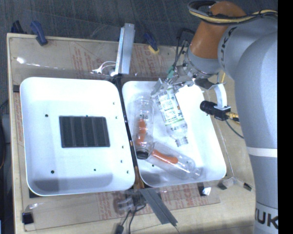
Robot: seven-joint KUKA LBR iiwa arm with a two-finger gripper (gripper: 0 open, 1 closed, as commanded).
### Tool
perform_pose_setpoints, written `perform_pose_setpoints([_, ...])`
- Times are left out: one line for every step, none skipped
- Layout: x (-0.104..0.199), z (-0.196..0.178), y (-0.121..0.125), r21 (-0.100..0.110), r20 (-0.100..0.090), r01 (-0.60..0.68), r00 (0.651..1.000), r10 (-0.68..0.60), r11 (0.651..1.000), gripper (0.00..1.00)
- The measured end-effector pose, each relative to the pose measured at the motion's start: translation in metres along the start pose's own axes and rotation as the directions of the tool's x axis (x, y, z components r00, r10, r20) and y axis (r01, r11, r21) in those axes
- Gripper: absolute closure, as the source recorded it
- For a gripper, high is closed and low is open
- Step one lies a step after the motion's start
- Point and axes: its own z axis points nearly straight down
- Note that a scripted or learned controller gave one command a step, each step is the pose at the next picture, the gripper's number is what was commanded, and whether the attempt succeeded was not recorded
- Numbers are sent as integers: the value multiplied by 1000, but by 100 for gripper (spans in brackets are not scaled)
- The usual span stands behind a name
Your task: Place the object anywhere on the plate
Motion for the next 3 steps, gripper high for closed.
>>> perform_pose_setpoints([78, -25, -53, 1, 1, 366, 931, -366, 931, 100])
perform_pose_setpoints([156, 4, -61, 1, 1, 331, 944, -331, 944, 100])
perform_pose_setpoints([239, 4, -26, 0, 2, 391, 920, -391, 920, 100])
